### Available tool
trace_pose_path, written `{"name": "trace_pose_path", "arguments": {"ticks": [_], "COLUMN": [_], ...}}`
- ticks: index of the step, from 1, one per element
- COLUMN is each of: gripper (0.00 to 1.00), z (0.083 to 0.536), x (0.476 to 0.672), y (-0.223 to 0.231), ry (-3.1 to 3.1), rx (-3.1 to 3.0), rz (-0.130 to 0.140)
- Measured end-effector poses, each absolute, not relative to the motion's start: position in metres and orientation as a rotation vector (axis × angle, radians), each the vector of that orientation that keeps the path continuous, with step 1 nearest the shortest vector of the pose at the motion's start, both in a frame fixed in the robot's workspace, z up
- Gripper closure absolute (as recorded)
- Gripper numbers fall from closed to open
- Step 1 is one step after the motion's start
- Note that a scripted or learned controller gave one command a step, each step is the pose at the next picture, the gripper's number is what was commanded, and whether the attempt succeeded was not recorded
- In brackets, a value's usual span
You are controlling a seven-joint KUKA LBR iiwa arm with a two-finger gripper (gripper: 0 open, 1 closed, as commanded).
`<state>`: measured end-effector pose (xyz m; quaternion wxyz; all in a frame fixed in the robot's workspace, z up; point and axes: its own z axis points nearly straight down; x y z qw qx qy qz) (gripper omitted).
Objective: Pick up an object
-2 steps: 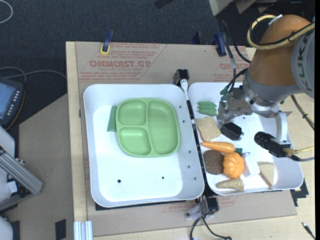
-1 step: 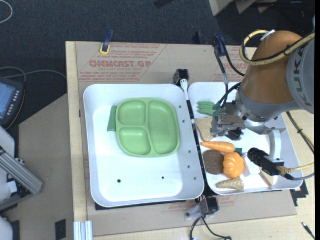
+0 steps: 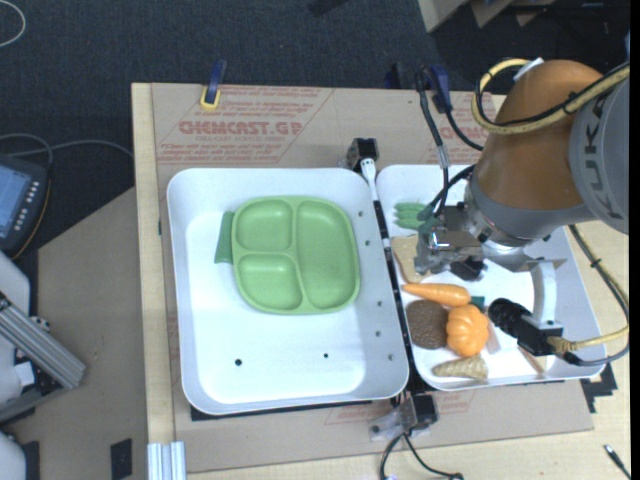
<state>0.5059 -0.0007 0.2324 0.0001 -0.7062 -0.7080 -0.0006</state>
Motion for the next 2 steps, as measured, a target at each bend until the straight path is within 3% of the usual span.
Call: {"name": "trace_pose_path", "arguments": {"ticks": [1,2], "gripper": [1.0,1.0], "z": [0.232,0.214], "x": [0.518,0.508], "y": [-0.01,-0.008], "ry": [-2.222,-2.218], "rx": [-2.223,-2.22], "rz": [-0.001,0.004]}}
